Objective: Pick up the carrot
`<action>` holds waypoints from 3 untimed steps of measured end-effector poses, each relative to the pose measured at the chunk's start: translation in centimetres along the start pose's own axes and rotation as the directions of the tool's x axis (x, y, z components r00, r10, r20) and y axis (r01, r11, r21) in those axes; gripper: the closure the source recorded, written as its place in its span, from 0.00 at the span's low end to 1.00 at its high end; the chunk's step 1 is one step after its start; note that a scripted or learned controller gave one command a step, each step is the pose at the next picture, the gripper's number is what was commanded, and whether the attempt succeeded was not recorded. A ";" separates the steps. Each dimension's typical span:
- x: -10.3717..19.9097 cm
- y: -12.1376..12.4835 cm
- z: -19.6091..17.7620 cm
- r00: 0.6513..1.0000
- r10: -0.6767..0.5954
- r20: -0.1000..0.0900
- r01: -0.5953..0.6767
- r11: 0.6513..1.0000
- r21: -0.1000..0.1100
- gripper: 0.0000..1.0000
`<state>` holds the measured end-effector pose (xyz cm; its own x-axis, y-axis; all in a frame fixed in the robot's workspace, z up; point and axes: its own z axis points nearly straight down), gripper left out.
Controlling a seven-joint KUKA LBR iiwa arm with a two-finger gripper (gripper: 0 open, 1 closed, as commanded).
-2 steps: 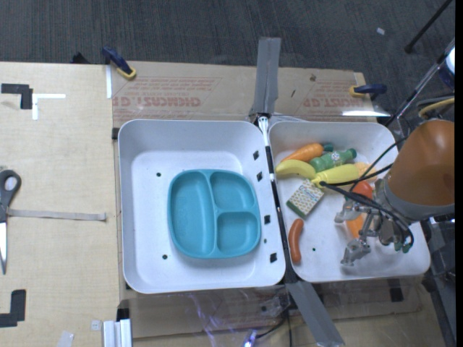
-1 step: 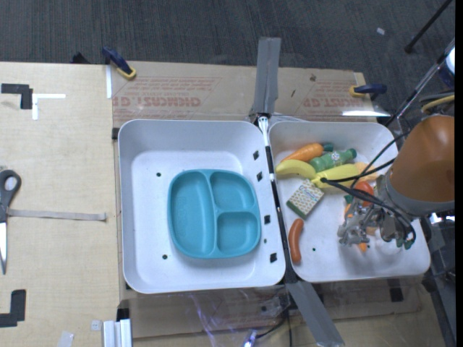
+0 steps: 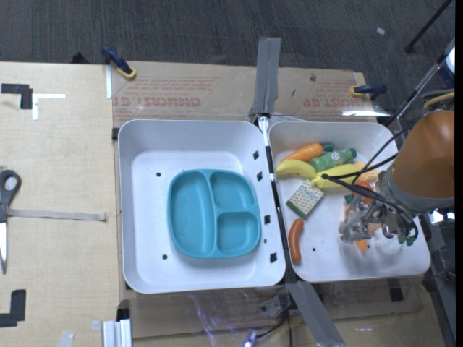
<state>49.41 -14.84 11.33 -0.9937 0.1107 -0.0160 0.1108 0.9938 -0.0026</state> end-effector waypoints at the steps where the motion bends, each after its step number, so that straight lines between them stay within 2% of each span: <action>1: -2.8 5.8 -5.7 0.999 0.035 -0.010 -0.035 0.999 -0.003 1.00; 2: -3.1 5.8 -6.7 0.999 0.032 -0.004 -0.032 0.999 -0.002 1.00; 3: -3.1 5.8 -6.7 0.999 0.033 -0.004 -0.033 0.999 -0.002 0.00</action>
<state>52.98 -9.39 18.01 -0.9896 0.1432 -0.0118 0.1432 0.9897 0.0001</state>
